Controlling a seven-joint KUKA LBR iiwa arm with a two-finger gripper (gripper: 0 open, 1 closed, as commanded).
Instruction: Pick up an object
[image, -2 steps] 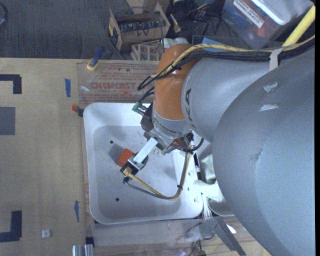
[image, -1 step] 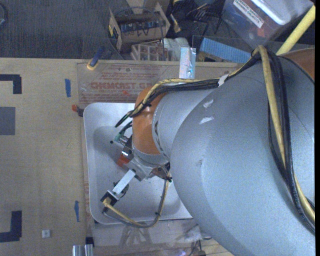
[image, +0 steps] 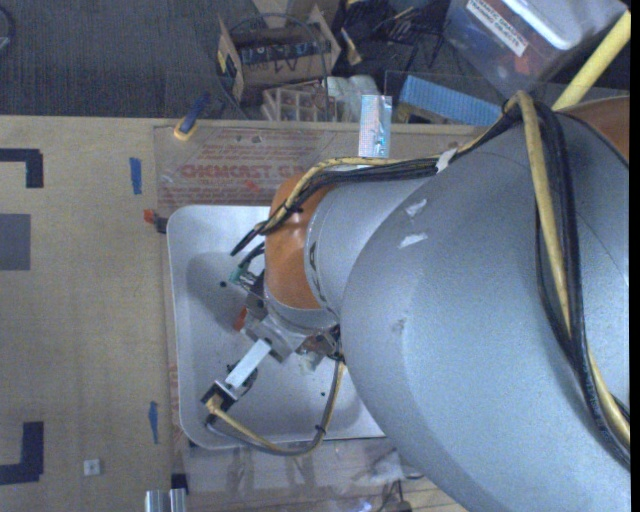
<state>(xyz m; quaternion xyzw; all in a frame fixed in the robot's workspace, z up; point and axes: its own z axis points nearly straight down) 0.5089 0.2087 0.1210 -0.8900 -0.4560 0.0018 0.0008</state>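
Note:
The grey arm with its orange band (image: 290, 255) reaches from the right over a shallow white bin (image: 195, 330) and covers most of it. The gripper (image: 256, 300) points down into the bin's left half, largely hidden under the wrist. A small red-orange thing (image: 240, 320) shows just left of the gripper, and a small teal-green bit (image: 238, 276) peeks out at its upper side. I cannot tell whether either one is touched or held.
The bin's left wall (image: 172, 300) runs close to the gripper. A clear sheet with red lettering (image: 235, 170) lies behind the bin. Blue tape marks (image: 135, 175) and black corner marks (image: 25, 165) sit on the wooden bench to the left.

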